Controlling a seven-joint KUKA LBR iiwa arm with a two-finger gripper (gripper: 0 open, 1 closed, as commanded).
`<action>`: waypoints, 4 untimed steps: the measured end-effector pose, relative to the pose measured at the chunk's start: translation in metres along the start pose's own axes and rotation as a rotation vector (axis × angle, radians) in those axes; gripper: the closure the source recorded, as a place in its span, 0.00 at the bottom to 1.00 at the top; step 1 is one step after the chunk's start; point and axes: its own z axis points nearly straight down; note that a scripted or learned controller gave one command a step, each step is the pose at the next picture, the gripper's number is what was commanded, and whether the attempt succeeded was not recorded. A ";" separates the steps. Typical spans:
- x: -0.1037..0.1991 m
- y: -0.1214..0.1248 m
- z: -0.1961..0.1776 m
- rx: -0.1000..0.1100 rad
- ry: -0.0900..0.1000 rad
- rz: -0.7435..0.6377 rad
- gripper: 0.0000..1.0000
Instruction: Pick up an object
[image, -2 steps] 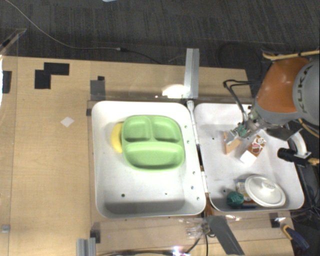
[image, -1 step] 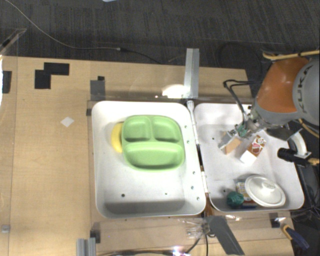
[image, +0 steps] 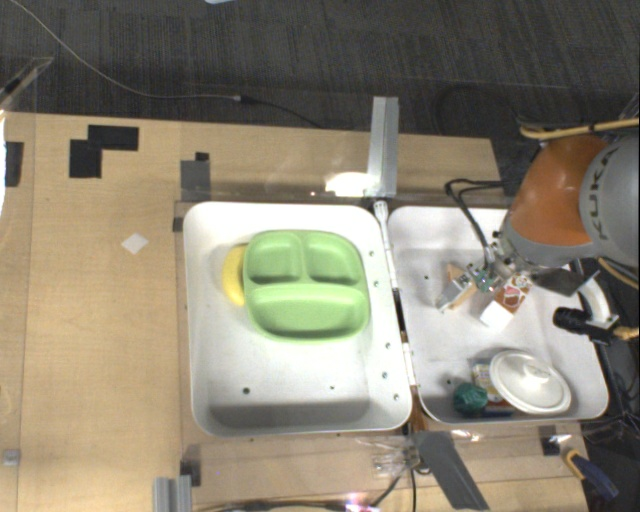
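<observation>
You see two shallow white plastic bins side by side: the left bin (image: 215, 330) and the right bin (image: 430, 330). The grey arm with an orange band (image: 560, 205) reaches over the right bin's far right part. A green three-compartment plastic tray (image: 303, 283) lies in the left bin, over a yellow object (image: 233, 276). A round white lid (image: 528, 382) lies near-right. The two-finger gripper (image: 482, 282) hangs beside small mixed items (image: 500, 300); you cannot tell its state.
</observation>
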 end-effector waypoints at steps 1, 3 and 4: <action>-0.004 0.007 0.001 0.001 0.002 0.126 0.00; -0.052 0.030 0.002 0.007 0.012 -0.321 1.00; -0.050 0.027 0.011 0.012 0.016 -0.321 0.00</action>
